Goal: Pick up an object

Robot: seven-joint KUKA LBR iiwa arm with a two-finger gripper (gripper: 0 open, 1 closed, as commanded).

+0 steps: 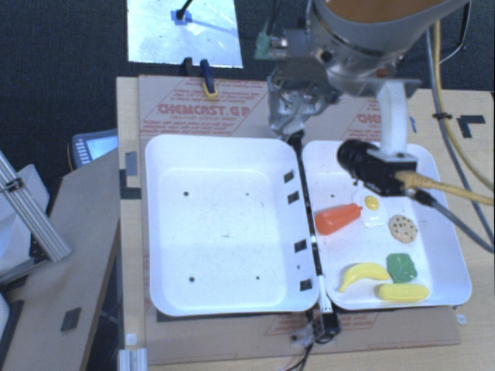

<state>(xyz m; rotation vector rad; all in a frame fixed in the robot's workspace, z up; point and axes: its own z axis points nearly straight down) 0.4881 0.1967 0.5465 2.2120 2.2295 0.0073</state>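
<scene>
The right bin (443, 216) holds several toy foods. An orange carrot (337, 219) lies near the divider, with a white fried egg (372, 208) just right of it. A round cookie (402, 228) sits further right. Toward the front lie a yellow banana (363, 274), a green piece (401, 265) and a yellow oblong piece (403, 291). My gripper (291, 122) hangs above the far end of the divider between the two bins, well behind the carrot. Nothing shows in its grasp.
The left bin (224, 222) lies to the left of the divider. Cardboard (201, 107) sits under both bins. A shiny plate (182, 22) lies beyond the bench, and a yellow-and-black clamp (207, 79) stands at the back edge.
</scene>
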